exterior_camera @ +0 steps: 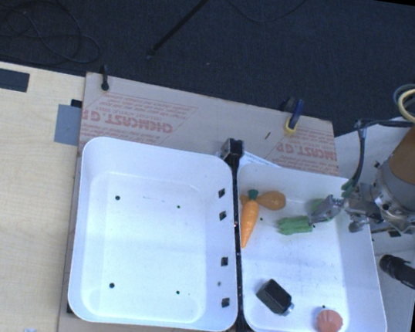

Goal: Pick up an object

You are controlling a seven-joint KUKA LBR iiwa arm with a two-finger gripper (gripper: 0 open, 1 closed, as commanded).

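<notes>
On your far left you see the pale wooden counter [8,192], with a few dark patches near its upper edge. Next comes the cardboard sheet [198,125] that lies under both bins (printed lettering runs across it, upside down from this angle). The left bin [92,182] sits on it, its white floor showing small dark dots. A black clip strip [232,220] runs down the seam where the two bins meet.

Moving into the right bin [361,303], you find a carrot [248,221] lying along the left wall, green top pointing to the far side. Just beside its top, touching or nearly so, lies an orange lump [271,200]. Further right a green piece [294,226] lies tilted near the bin's middle. Toward the near edge a black block [275,297] rests at a slant, and to its right, well apart, a round pink ball [329,322] sits in the near right corner.

The gripper [325,210] reaches in over the bin's far right side, right above the green piece's upper end. You cannot tell from this angle how far it is open, nor whether it has hold of anything. Behind it the arm [414,167] rises, grey with its orange band.
</notes>
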